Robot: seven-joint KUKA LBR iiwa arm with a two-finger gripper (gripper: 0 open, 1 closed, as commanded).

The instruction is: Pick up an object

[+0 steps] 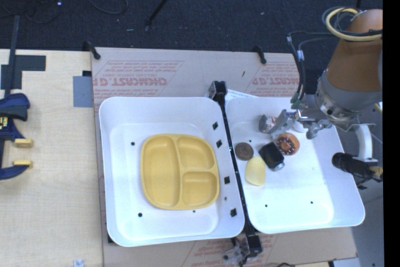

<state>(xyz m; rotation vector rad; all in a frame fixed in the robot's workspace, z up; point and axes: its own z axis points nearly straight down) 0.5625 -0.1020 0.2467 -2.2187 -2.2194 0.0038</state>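
The arm reaches in from three o'clock, wrist hanging over the upper part of the right bin (337,209), and the gripper (304,123) sits low above the bin floor. Two pale prongs splay out from it, one towards nine o'clock and one towards four, but whether that makes the hand spread or pressed together I cannot tell from this angle. Nothing is visibly pinched.

The pickings are all clustered in the right bin's upper left. A crumpled silvery piece (269,124) lies just beside the gripper at its nine o'clock. At roughly seven o'clock from the gripper, and very near, sits a small round orange-and-dark object (288,144). Touching that on its lower left is a black block (272,156), its long axis running from ten o'clock to four. Further on towards seven o'clock rests a pale yellow lump (255,171), and a brown disc (244,151) lies near the divider.

Over in the left bin (119,128), a yellow divided plate (180,171) sits alone, well apart from the arm.

So my read: the round orange piece is the nearest candidate, down and to the left of the hand. It is crowded against the black block, so a clean closure looks tricky.
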